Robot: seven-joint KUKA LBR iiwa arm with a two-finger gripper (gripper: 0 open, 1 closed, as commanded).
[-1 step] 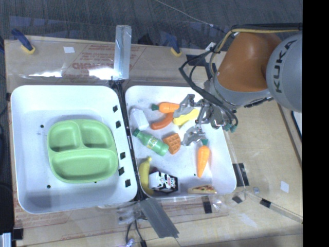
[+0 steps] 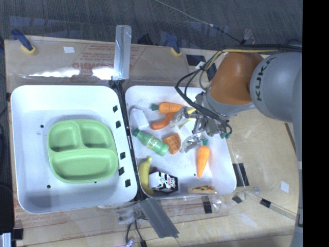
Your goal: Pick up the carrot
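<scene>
From where I stand the carrot (image 2: 203,160) lies unlifted on the floor of the right bin (image 2: 226,174), the gripper (image 2: 198,133) hovering just above its top, fingers apparently parted and empty, so the grasp remains undone.

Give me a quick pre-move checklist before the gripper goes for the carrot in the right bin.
1. Carrot in sight, lying in right bin: ok.
2. Gripper placed above the carrot's top end: ok.
3. Carrot between the fingers: not ok, it lies on the bin floor.
4. Finger opening: cannot tell.
5. Carrot's neighbours: orange wedge sits to its left, with a gap: ok.
6. Look-alike orange pieces near the back wall, apart from target: ok.
</scene>
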